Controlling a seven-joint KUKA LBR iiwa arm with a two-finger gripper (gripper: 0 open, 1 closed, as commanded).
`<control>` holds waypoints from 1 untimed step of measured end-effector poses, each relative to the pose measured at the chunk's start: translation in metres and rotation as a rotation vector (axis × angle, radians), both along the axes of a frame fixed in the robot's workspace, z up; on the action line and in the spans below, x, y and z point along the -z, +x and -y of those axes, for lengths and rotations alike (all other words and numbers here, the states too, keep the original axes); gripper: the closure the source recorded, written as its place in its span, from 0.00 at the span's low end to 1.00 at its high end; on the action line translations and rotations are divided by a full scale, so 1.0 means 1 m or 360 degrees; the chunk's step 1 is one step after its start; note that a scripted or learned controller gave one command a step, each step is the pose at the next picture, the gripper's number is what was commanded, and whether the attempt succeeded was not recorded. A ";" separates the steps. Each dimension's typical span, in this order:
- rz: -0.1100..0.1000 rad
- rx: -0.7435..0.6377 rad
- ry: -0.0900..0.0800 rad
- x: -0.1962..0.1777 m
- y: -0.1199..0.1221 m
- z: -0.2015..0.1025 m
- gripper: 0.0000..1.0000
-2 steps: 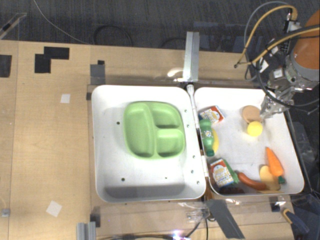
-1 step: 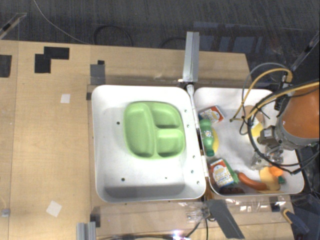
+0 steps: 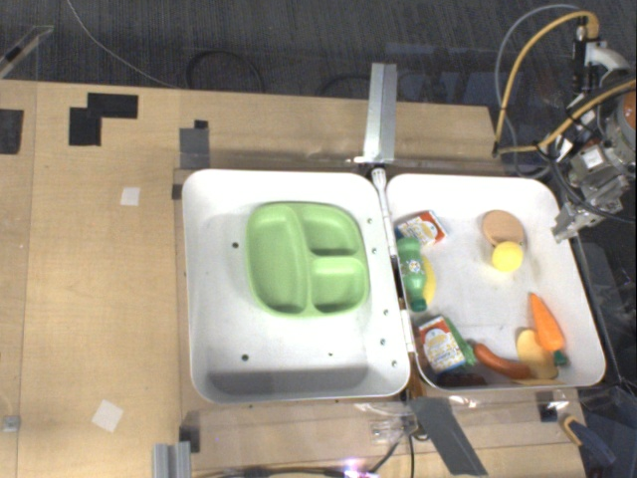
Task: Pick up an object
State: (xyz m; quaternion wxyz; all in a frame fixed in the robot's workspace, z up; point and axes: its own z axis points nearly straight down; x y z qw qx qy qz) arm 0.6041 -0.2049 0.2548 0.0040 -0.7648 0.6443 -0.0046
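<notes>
The left bin [image 3: 209,366] holds a green divided tray [image 3: 304,257]; the right bin [image 3: 468,189] holds toy food (carrot [image 3: 545,323], yellow ball [image 3: 508,257]). End effector [image 3: 597,182]: grip state cannot be told.

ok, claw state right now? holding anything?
Claw: at the right bin's right edge, above the rim; open or shut cannot be told. Nothing visibly held.

Smooth white plastic bins [image 3: 209,297], matt green plastic tray [image 3: 304,257], wood-look bench [image 3: 90,297]

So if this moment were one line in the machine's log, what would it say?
arm: at right edge, outside bins | left bin: green tray | right bin: carrot, yellow ball, packets | held: nothing seen
</notes>
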 end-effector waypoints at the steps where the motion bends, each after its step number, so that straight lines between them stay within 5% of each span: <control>1: -0.0015 -0.0869 0.0003 0.126 0.047 -0.035 1.00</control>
